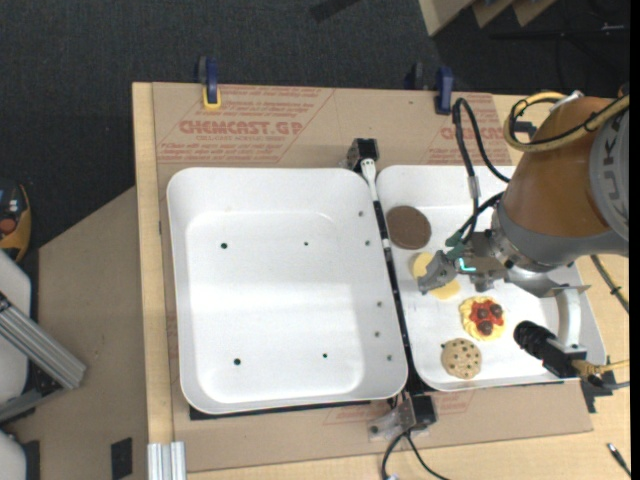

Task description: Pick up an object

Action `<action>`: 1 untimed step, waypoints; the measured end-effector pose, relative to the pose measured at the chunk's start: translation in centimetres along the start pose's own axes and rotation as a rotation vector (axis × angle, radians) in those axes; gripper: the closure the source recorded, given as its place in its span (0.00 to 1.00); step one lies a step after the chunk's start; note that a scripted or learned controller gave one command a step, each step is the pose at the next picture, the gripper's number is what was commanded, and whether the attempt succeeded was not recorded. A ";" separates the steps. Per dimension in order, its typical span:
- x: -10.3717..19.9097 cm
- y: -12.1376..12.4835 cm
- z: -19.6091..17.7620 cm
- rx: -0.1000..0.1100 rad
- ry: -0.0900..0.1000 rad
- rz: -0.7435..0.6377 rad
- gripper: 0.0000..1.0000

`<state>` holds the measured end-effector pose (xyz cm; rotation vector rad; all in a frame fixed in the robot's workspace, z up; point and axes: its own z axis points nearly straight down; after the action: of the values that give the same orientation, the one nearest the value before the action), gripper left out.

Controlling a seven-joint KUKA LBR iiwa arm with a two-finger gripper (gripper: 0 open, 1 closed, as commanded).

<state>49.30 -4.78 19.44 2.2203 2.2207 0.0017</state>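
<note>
Nearest to me, in the right bin (pixel 432 186), lies a speckled cookie (pixel 461 358). Just behind it is a small tart (pixel 483 316) with red berries on top. A little farther, the tool (pixel 437 280) is low over a yellow piece (pixel 424 264) and covers part of it; I cannot tell if the tool is released or clenched. Behind these lies a brown round disc (pixel 408 226), apart from the others. The left bin (pixel 270 288) stands beside it on the worktop (pixel 250 118).
</note>
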 end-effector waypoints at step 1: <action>1.5 5.4 1.0 -0.003 -0.001 -0.003 0.00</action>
<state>54.66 -3.29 18.41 2.2149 2.2227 0.0041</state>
